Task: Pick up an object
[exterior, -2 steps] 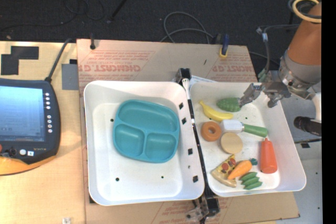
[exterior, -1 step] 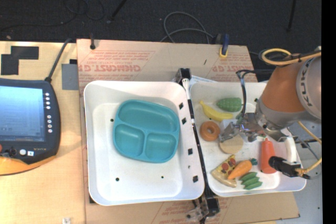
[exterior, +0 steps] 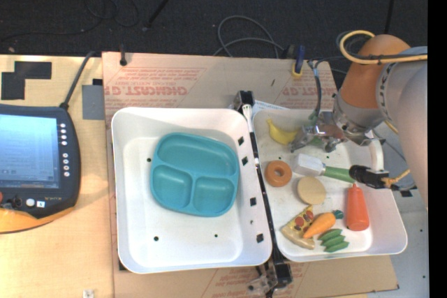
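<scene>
My gripper (exterior: 316,139) hangs low over the back of the right bin (exterior: 391,237), open, with nothing between its fingers. A yellow banana (exterior: 280,131) lies just to its left. A small white block (exterior: 309,164) sits just in front of it. Nearer the front are a brown donut (exterior: 278,173), a tan round cookie (exterior: 311,190) and a green-handled tool (exterior: 343,174). An orange-red bottle (exterior: 356,209), a pizza slice (exterior: 298,229), a carrot (exterior: 320,222) and green pea pods (exterior: 334,239) fill the front of the bin.
The left bin (exterior: 140,234) holds a teal divided plate (exterior: 195,174). A black divider (exterior: 255,178) runs between the bins. The grey arm with its orange band (exterior: 369,77) comes in over the right bin's back right corner. A tablet (exterior: 31,157) sits at far left.
</scene>
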`<action>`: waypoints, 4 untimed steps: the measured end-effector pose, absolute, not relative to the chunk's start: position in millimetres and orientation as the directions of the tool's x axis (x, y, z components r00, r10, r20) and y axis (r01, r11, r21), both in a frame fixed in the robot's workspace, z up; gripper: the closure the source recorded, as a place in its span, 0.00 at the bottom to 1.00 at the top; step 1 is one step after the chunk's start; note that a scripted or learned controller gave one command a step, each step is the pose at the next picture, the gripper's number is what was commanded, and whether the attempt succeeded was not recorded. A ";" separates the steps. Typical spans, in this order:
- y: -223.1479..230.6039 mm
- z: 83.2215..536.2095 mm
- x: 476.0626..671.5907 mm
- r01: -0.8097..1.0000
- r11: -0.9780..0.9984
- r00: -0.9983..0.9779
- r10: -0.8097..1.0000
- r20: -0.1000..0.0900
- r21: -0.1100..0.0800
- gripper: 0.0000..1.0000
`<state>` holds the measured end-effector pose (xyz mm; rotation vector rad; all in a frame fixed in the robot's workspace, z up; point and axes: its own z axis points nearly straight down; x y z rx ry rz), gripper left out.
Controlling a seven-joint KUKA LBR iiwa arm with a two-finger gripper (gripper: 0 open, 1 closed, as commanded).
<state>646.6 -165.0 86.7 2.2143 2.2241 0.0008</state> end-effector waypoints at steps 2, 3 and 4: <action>-17.1 168.1 504.6 1.000 -0.001 0.001 1.000 0.000 -0.005 0.00; -61.2 195.3 481.9 1.000 -0.004 0.004 1.000 -0.001 -0.002 0.00; -9.1 186.5 475.0 1.000 0.004 -0.004 1.000 0.003 -0.006 0.00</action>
